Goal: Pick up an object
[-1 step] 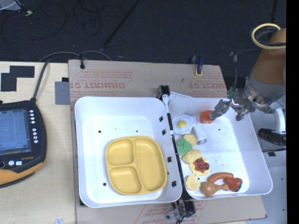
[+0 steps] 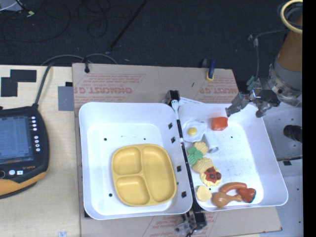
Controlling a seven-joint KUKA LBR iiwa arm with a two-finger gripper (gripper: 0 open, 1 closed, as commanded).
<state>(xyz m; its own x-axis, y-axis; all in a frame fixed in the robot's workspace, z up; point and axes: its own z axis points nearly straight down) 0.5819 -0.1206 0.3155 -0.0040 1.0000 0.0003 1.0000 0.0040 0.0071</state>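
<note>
Light falls evenly from overhead, bright enough that the two white bins [image 2: 131, 113] nearly wash out and their inner walls show only faint grey shading, while the dark floor at the top swallows most detail of the cables lying there. Shadows are soft and short, hugging the yellow divided plate [image 2: 143, 174] and the small toy foods. The picture is slightly soft and grainy throughout, with fine detail lost on the small foods, and the arm at the right edge looks a little blurred.

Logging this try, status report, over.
Gripper open, holding nothing, above right bin's far rim. Nearest item: red piece. Nothing between them.
</note>
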